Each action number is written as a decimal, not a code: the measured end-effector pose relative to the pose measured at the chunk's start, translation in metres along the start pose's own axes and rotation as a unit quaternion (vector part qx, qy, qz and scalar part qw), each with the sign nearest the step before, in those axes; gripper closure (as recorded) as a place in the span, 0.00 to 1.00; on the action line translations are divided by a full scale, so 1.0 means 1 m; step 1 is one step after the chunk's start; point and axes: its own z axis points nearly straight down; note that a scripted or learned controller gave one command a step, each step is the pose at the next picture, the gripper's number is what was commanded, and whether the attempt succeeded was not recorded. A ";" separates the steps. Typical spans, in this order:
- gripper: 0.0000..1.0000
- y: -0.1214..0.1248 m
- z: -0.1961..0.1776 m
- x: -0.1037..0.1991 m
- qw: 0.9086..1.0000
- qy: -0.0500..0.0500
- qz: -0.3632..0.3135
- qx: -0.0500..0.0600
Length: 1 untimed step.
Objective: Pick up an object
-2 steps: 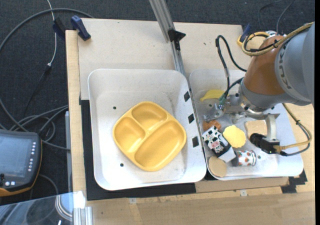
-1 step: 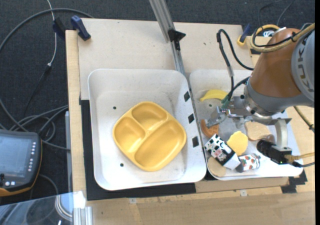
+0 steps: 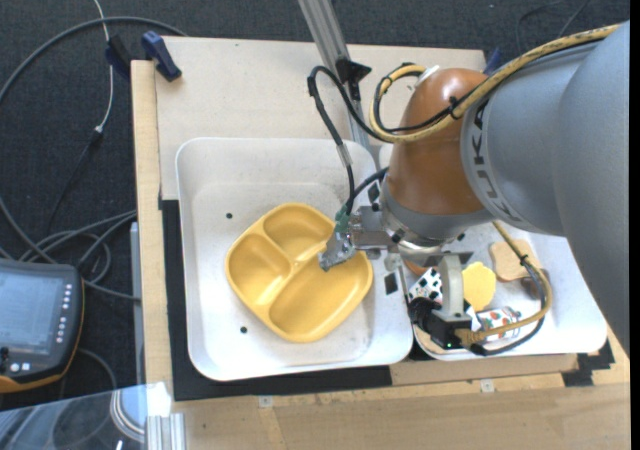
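I see one yellow divided plastic plate [image 3: 298, 271] in the left white bin [image 3: 200, 238], long axis running upper-left to lower-right. Hand [image 3: 335, 253] sits at its rim; can't tell its grip.

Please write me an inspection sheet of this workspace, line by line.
Surface: wooden bench bearing two shallow white bins, the left bin and the right bin.
Job's things: yellow divided plate lying flat in the left bin; small mixed objects heaped in the right bin, partly hidden by the arm.
Clutter: blue clamp at the bench's far left corner.
Grippers: gripper low at the plate's right rim; finger state unclear.
Cables: black and yellow cables looped around the wrist; grey cables on the floor.
Surroundings: dark carpet; handheld pendant at left.
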 end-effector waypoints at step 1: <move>0.00 0.007 -0.047 -0.038 1.000 -0.002 0.006 -0.004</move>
